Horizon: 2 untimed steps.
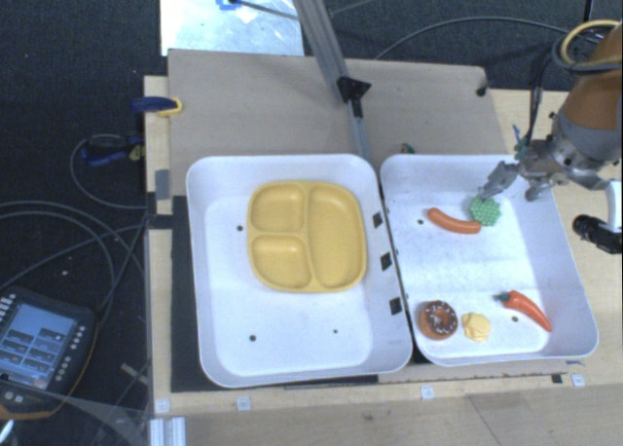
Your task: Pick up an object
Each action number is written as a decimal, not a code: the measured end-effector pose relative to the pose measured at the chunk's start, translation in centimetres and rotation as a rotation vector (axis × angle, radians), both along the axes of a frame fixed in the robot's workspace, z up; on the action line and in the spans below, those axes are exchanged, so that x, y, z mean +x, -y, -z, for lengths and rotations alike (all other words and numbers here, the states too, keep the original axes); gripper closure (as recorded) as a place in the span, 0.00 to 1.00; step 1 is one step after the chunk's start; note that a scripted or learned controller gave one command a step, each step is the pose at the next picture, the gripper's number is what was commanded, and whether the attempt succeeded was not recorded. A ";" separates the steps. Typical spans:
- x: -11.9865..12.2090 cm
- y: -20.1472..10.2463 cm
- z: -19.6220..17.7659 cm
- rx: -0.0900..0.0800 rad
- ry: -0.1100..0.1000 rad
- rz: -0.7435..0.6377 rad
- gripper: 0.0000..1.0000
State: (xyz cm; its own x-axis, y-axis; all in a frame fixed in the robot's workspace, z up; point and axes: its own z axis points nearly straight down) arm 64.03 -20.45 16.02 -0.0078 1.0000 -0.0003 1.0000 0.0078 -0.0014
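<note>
Your gripper [498,184] hovers upper right, beside the green toy [485,210]; I cannot tell its opening. It may nudge the sausage [454,222].

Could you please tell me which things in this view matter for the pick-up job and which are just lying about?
Part of the job:
pincer, over the right bin
green toy
sausage
carrot
doughnut
small yellow piece

Just lying about:
yellow divided plate in the left bin
handheld controller
loose cables
</note>
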 end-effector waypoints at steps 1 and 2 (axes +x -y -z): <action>-0.2 -0.1 6.3 0.000 -0.002 0.001 0.00; -0.1 -0.1 6.9 -0.001 0.003 0.000 0.00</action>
State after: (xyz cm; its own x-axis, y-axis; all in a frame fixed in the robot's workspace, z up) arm 63.92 -20.39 9.12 -0.0077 1.0000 -0.0014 1.0000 0.0077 0.0011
